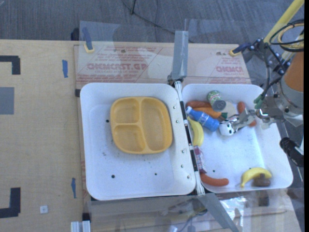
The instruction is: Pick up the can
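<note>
Can [216,100]: I am seeing it lying tilted near the top edge of the right bin [270,144], green-sided with a grey end facing the lower right
Gripper [240,121]: I am watching it hanging low in the upper right part of the right bin, reaching in from the right of the frame; nothing is sitting between its fingers, and I cannot tell how far apart they are standing
Gap to can: the can is resting up and to the left of the gripper, near but apart from it
Blue bottle [203,119]: lying slantwise just below the can, its white cap pointing upper left
Orange carrot [208,112]: lying between the can and the blue bottle
White die [226,128]: sitting just beside the gripper, at its lower left
Bananas: one banana [197,132] is lying along the left wall of the right bin; a second banana [255,175] is lying at the bin's lower right
Sausage [214,180]: lying along the bottom edge of the right bin
Yellow tray [141,124]: I am seeing it, three-sectioned, sitting in the upper middle of the left bin [140,178]
</note>
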Controlling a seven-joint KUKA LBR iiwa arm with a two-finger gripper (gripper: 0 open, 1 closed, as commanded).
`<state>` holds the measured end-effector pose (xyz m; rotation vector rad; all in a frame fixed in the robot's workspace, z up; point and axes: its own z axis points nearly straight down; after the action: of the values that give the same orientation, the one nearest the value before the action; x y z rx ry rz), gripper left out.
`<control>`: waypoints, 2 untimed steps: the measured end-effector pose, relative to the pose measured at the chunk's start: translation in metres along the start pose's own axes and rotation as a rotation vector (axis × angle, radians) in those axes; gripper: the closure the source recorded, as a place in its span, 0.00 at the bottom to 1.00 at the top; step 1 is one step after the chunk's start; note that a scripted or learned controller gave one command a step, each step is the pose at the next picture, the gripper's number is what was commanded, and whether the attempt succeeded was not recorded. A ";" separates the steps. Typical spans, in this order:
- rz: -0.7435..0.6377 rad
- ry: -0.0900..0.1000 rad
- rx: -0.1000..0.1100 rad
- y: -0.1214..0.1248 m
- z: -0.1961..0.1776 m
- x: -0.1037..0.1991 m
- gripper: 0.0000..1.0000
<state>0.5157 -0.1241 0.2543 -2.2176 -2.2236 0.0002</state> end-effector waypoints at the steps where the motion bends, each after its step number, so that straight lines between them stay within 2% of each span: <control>1: 0.013 -0.001 -0.001 -0.015 0.082 -0.063 0.00; 2: 0.188 -0.002 -0.007 0.049 0.167 -0.070 0.00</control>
<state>0.5648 -0.1936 0.0872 -2.4218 -2.0090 -0.0050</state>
